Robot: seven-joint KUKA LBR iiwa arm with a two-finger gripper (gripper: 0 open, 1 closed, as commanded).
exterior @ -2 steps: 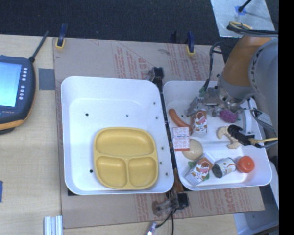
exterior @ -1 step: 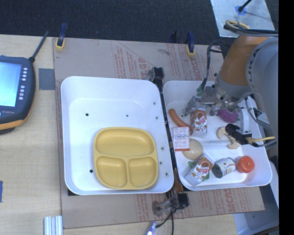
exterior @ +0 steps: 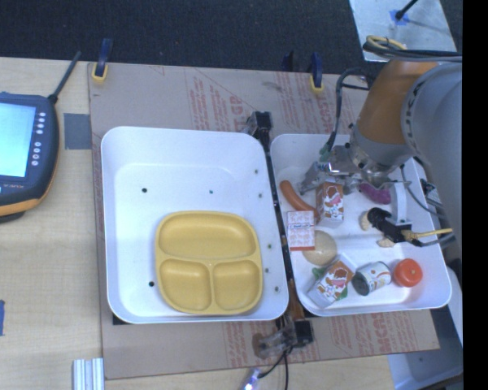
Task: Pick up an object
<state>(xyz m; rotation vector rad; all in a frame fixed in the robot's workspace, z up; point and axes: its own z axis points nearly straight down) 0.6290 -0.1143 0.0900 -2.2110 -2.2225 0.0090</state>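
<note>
Looming closest to the lens, my arm [exterior: 427, 108] is reaching down into the right bin [exterior: 439, 295], and its orange band is hiding much of what is happening below. My gripper [exterior: 332, 171] is hanging low over the bin's far end; I cannot tell whether it is apart or together, because the wrist is shadowing it.

Just under it, on the camera's side, the small red-and-white carton [exterior: 332, 202] is standing, seemingly touching or nearly touching the tool, and I am taking it as the thing to lift. Just beside the gripper, away from my arm, the sausage [exterior: 297, 195] is lying at a slant. On the arm's side a purple piece [exterior: 379, 192] is peeking out. Further toward the camera, a flat packet [exterior: 300, 231], a second carton [exterior: 331, 283], a can [exterior: 372, 278] and an orange ball [exterior: 407, 272] are crowding the bin.

I am judging this as the descent-and-grasp step, not yet a lift. Next, I am needing a firm closure centred on the carton, then a straight rise without dragging the sausage.
</note>
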